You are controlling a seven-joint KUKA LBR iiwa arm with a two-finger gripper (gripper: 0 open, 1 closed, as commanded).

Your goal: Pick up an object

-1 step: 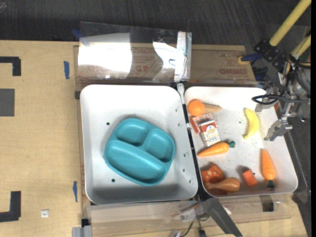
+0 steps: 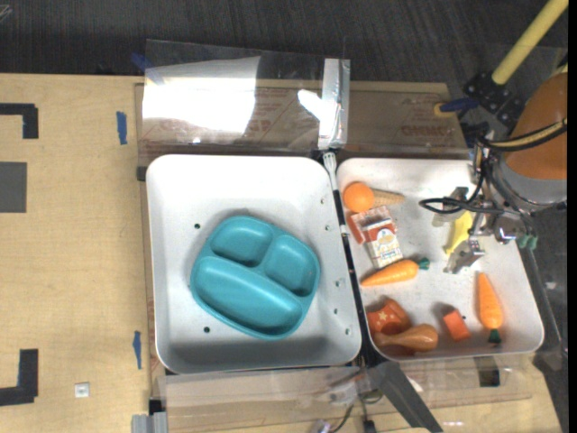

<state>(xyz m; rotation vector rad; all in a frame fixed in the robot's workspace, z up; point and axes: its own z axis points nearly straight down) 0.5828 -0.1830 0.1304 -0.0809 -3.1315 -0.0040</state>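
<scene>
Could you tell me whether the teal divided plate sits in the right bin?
No, the teal divided plate lies alone in the left bin.

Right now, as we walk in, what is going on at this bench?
A grey robot arm reaches in from the right, its gripper low over the right bin beside a yellow item. Nothing is visibly held. That bin holds toy food: two carrots, an orange, a small carton. The left bin holds a teal divided tray.
</scene>
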